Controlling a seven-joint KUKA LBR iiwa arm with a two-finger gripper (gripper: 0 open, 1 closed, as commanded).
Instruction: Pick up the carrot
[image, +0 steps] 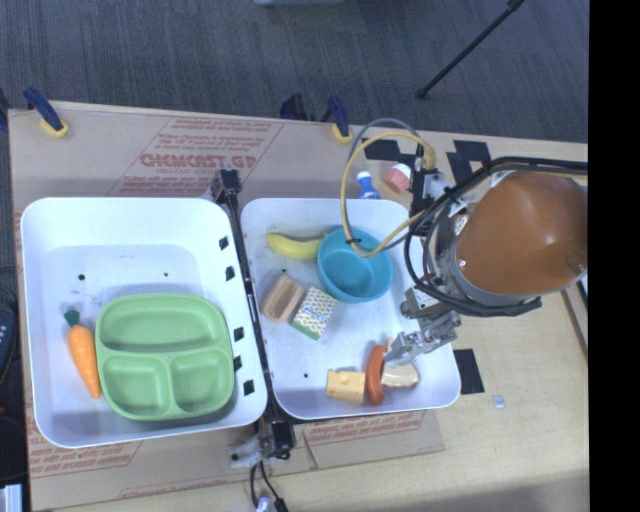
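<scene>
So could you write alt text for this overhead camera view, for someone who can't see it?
A carrot lies in the left white bin beside a green divided tray, far from the robot's claw, which hovers over toy foods in the right bin.

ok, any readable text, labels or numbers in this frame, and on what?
"CHEMCAST GP" in red, on the brown protective paper sheet covering the bench, above the left white bin.
Smaller red lines around it, and red print along the sheet's front edge: too blurred to read.
</scene>
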